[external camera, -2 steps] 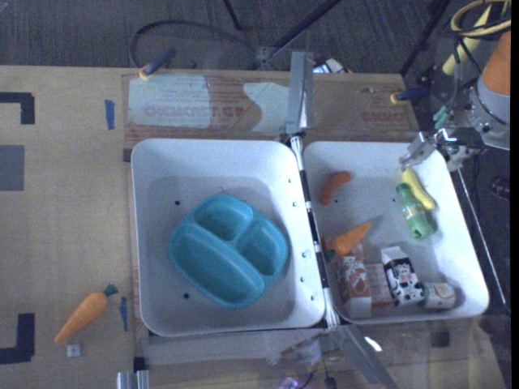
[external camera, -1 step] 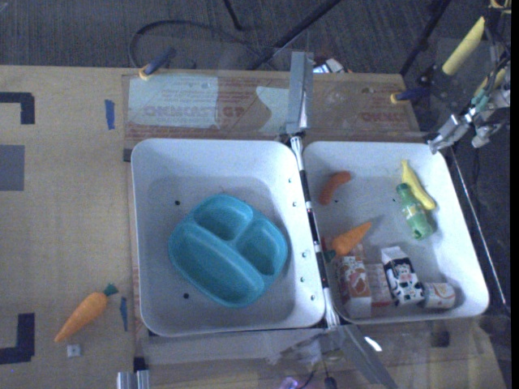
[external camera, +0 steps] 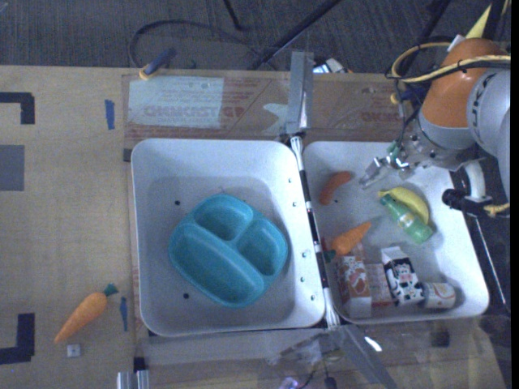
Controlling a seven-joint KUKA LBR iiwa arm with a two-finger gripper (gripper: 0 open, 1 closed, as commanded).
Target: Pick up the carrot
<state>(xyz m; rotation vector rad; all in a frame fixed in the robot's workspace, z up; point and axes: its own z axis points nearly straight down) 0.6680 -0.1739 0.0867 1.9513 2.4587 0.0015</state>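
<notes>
Hovering above the right white bin [external camera: 466, 241], two-finger metal gripper [external camera: 381, 167], fingers spread, nothing between them. Below it, mid-bin, small orange carrot [external camera: 350, 238] lying flat, near a yellow banana [external camera: 408, 203] and green bottle [external camera: 408, 220]. Just left, an orange sausage-shaped piece [external camera: 334, 186].

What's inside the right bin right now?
In the right bin: carrot, sausage, banana, green bottle, three small cartons. Gripper hovers above.
</notes>
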